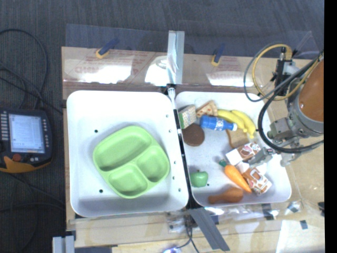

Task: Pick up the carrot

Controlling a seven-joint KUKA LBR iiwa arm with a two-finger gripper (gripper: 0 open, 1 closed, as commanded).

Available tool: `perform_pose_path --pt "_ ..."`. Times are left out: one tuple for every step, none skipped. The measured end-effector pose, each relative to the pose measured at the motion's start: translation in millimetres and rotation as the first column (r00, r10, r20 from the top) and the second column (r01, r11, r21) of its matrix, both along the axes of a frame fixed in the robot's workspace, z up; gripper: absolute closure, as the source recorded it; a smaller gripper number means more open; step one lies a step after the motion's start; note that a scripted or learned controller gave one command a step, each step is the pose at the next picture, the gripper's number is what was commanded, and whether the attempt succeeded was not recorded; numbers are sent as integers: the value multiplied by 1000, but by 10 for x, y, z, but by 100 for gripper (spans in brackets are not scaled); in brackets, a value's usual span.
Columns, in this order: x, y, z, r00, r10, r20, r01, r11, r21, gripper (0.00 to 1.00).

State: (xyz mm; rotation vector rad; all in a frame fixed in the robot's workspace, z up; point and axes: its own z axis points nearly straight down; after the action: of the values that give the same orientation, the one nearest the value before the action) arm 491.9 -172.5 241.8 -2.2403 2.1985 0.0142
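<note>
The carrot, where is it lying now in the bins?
The carrot lies in the right bin, toward its near right corner, slanting between the green apple on its left and a small red-and-white carton on its right, just above the brown drumstick.

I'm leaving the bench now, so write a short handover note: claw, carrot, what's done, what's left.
Claw: low over the right bin, by the small cartons; open or shut can't be told.
Carrot: lying in the right bin, lower part, between the green pepper and a carton, not in the claw.
Done: nothing lifted.
Left: grasp and raise the carrot.
</note>
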Motion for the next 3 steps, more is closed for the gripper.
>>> perform_pose_path --pt "44 511 -1303 985 170 5 -170 985 -5 0" --pt "-35 603 -1522 959 283 11 -283 959 -12 0" --pt "-27 630 -1455 959 282 10 -282 959 -7 100"
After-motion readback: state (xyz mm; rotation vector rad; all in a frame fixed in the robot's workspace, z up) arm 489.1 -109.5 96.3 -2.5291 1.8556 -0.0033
